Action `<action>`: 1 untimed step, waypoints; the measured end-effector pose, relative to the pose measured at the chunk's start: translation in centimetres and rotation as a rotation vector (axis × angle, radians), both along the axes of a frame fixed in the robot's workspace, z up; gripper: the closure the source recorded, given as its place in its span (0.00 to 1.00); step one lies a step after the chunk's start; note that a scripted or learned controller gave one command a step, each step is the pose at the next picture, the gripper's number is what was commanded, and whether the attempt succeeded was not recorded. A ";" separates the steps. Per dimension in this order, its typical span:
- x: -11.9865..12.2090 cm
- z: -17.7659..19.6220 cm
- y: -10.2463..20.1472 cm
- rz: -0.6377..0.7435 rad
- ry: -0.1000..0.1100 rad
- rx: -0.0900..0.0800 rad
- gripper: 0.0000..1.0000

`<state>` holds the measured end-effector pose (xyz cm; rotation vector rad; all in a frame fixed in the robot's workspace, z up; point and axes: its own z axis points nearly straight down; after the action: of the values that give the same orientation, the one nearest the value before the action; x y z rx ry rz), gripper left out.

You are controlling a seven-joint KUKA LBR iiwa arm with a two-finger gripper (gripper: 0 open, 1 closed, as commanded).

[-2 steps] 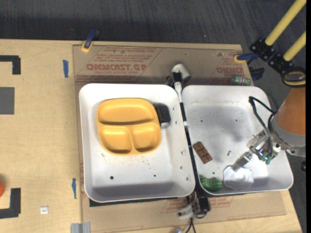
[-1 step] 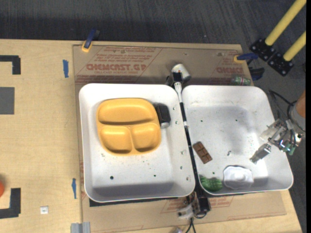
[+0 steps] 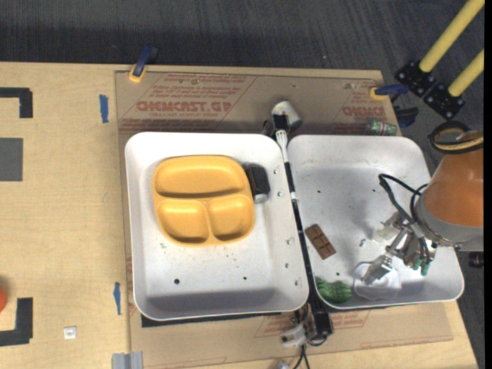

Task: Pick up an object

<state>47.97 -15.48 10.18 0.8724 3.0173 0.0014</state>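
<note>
Claw [image 3: 390, 261] sits low in the right bin [image 3: 350, 156], around 4 o'clock of that bin's floor, arm reaching in from 3 o'clock with the orange band [image 3: 460, 194] above the wrist; cannot tell its state, the tip is a clutter of metal and wires against white, so whether it is released or clenched on something is unclear; nothing plainly seen between its tips, so no grasp counted; candidate things in right bin: brown chocolate-like bar [image 3: 320, 241] at about 8 o'clock of the bin centre, lying flat, apart from the claw; green crumpled item [image 3: 334, 289] at 7 o'clock near the bin's lower rim, close to the claw tip, contact not clear; pale whitish piece [image 3: 382, 277] right under the tip at 5 o'clock, too small to identify; left bin [image 3: 200, 279] holds yellow divided tray [image 3: 204, 198] toward 11 o'clock and a small dark block [image 3: 257, 181] touching its 3 o'clock edge, both well away from the claw; judgement: approach done, claw down at bin floor level, grasp unconfirmed, lift not yet done; task looks roughly midway at best, pickup still to be shown
</note>
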 end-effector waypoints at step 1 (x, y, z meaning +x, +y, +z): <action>0.1 -1.7 6.1 -0.028 -0.001 0.001 0.00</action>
<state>48.03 -9.41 8.53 0.9148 3.0042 0.0035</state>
